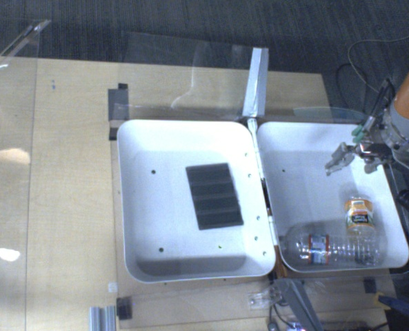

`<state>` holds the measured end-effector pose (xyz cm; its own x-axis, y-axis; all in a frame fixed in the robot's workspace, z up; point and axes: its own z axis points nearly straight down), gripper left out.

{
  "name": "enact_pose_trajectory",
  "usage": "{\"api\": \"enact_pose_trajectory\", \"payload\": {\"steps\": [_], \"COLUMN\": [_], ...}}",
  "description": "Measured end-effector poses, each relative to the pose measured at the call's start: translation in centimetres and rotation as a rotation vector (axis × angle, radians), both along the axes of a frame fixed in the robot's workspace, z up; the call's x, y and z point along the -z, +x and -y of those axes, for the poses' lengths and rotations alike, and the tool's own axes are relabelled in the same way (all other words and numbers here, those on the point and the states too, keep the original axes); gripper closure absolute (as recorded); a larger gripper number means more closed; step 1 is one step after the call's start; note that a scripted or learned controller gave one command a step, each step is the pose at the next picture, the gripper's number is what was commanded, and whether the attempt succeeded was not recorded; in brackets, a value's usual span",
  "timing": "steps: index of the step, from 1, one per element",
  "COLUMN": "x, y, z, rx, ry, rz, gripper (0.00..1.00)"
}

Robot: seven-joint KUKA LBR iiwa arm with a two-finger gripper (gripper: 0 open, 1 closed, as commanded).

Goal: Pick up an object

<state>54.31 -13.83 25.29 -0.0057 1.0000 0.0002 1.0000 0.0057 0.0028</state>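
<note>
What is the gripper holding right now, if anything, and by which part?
Nothing. The gripper hangs over the right bin, apart from the clear plastic bottle and the small orange-labelled bottle.

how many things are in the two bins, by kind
clear plastic bottle, lying on its side in the right bin: 1
small yellow-labelled container, right bin: 1
black ridged rectangular pad, left bin: 1
total: 3
</note>
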Motion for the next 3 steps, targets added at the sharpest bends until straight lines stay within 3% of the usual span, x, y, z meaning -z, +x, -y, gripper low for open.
{"api": "enact_pose_trajectory", "payload": {"steps": [1, 2, 3], "x": [5.3, 6.4, 5.3], "y": [-1.8, -5.5, -5.3], "z": [5.7, -2.6, -2.6], "rx": [0.076, 0.169, 0.169], "ry": [-0.001, 0.001, 0.002], "rz": [0.0, 0.0, 0.006], "gripper": [0.0, 0.0, 1.0]}}
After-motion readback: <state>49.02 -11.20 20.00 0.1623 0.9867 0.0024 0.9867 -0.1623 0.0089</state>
